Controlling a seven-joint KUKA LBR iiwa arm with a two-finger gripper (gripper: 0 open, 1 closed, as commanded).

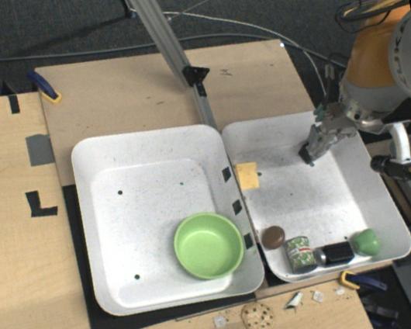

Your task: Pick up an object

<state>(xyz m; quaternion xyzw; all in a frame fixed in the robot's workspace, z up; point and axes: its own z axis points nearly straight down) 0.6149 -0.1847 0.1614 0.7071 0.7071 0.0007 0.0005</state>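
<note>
My gripper [308, 154] hangs over the right bin [304, 189] near its upper right part, pointing down and to the left, with nothing seen between its tips. A yellow block [248, 176] lies at the bin's left wall. Along the near edge sit a brown round piece [272, 236], a green-labelled can [299, 253], a black object [333, 254] and a green ball-like thing [366, 242]. A green bowl [209, 245] rests in the left bin [135, 211], near its front right corner.
A slanted metal pole [169, 48] rises behind the bins and meets the divider. A cookie-like disc [255, 318] and small scraps [304, 298] lie on the bench in front. Cables run across the back.
</note>
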